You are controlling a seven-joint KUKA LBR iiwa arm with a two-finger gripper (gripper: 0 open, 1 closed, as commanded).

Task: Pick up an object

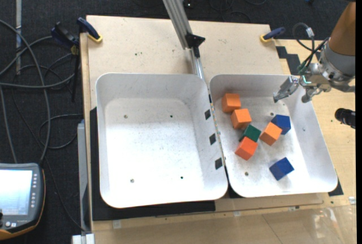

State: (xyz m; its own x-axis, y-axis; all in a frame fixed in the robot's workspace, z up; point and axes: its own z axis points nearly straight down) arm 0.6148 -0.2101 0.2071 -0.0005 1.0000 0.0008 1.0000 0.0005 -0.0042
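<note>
The gripper hangs over the upper right corner of the right bin, its two fingers spread apart with nothing between them, so no object has been picked up yet. The candidates all lie on that bin's floor: four orange blocks, a green block and two blue blocks, loosely clustered toward the middle. The nearest blue one sits just below the gripper. Choosing a block, descending, closing and lifting all remain, as I judge it.
</note>
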